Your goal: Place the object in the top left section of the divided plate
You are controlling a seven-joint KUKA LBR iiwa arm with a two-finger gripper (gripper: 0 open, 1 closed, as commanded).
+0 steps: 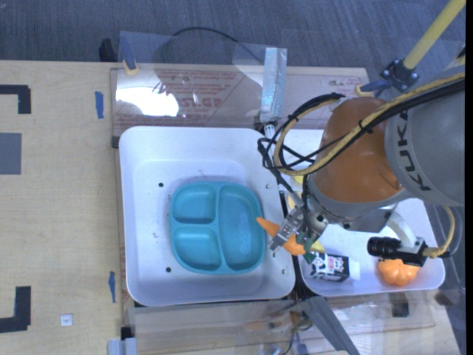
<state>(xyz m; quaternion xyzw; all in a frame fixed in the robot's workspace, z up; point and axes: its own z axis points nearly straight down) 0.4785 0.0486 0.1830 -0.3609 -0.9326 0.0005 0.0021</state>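
Observation:
A teal divided plate [217, 227] lies in the left bin [140, 198]; it has two small sections on its left and one long section on its right. An orange toy carrot [275, 230] with a green top hangs over the strip between the plate's right rim and the wall between the bins, its tip pointing toward the plate. My gripper [287, 233] is shut on the carrot's middle, with the grey arm and orange band rising behind it to the right. The top left section [195, 204] has nothing in it.
The right bin [432, 279] holds a black and white box [329, 266] near its front left and an orange round fruit [398, 273] at its front right. Cables loop above the wrist. A clear plastic sheet lies behind the left bin.

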